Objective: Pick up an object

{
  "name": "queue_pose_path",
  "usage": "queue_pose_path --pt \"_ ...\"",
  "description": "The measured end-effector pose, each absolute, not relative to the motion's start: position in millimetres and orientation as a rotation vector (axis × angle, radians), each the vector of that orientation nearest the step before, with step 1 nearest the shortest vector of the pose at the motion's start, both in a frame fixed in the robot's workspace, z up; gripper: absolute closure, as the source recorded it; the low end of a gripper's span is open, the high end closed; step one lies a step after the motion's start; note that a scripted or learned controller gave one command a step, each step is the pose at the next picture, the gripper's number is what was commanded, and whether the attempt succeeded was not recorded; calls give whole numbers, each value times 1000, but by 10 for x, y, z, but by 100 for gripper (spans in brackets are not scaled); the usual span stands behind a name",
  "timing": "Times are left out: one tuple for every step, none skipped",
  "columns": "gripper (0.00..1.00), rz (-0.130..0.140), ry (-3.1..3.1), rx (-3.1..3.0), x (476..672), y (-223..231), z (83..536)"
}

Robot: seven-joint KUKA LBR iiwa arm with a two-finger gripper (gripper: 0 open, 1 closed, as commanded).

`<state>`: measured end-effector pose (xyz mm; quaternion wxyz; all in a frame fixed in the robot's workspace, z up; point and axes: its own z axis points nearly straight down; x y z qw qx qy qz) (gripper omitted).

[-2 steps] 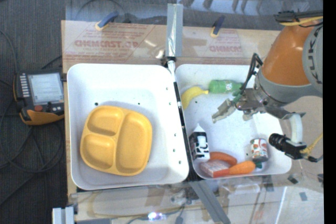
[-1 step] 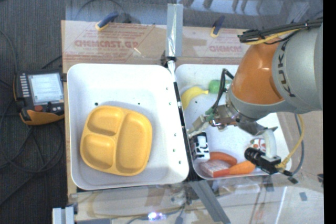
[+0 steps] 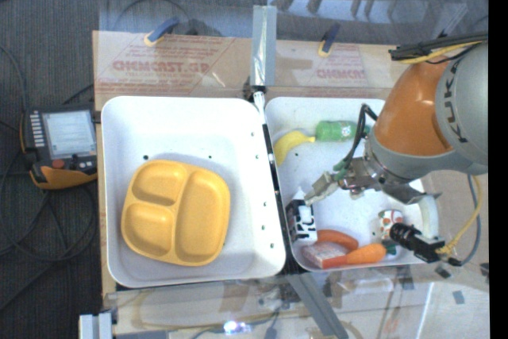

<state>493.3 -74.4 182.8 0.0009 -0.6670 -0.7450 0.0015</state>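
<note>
Hand (image 3: 329, 180) low over the right bin (image 3: 279, 171), its grip state impossible to tell.
Toy carrot (image 3: 359, 255) looks light, stiff, slick; best pinched mid-body.

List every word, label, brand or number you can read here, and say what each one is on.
"KU": black letters on the grey arm, cut off at the picture's edge.
"CHEMCAST": faded red print on the brown board behind the bins; smaller print beside it is too blurred to read.
Handheld pendant: its screen is too small to read.
Green bottle: no readable label.
</note>
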Motion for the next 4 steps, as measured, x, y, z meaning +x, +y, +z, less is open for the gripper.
queue_pose_path --pt "0 -32 -2513 -1920 4956 -945 1166" --pt "0 3 -2611 -1748 5682 -1215 1738" --pt "0 4 -2546 -1841 6163 -1386 1651" --pt "0 -8 -2507 -1933 6612 -1519 1179"
